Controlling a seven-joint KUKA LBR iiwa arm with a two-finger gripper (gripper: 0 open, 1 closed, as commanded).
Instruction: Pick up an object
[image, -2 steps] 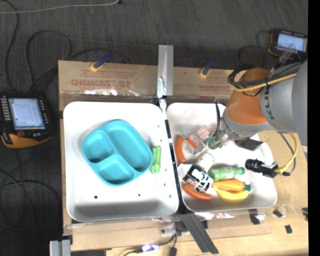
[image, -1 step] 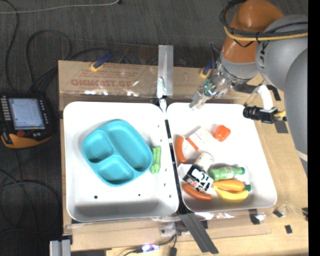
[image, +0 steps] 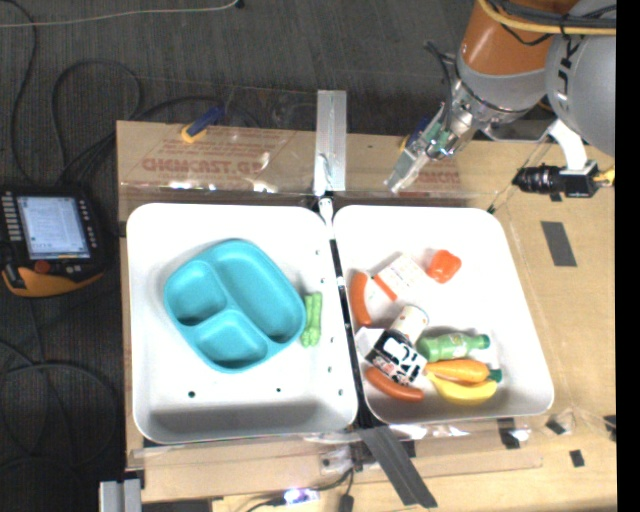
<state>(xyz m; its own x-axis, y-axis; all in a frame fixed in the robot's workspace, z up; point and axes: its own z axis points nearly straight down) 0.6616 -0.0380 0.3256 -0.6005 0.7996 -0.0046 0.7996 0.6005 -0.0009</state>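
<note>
The right bin holds several objects. A small orange piece lies near the back, next to a white and orange carton. A red-orange sausage lies along the left wall. Toward the front sit a black and white can, a green bottle, an orange carrot, a yellow banana and a red-orange piece. My gripper hangs high over the bench, just beyond the right bin's back rim and well apart from all of them. I see nothing in it.
The left bin bears a blue divided plate and a green pea pod by its right wall. A metal post stands behind the divider between the bins. A tablet pendant lies at the far left.
</note>
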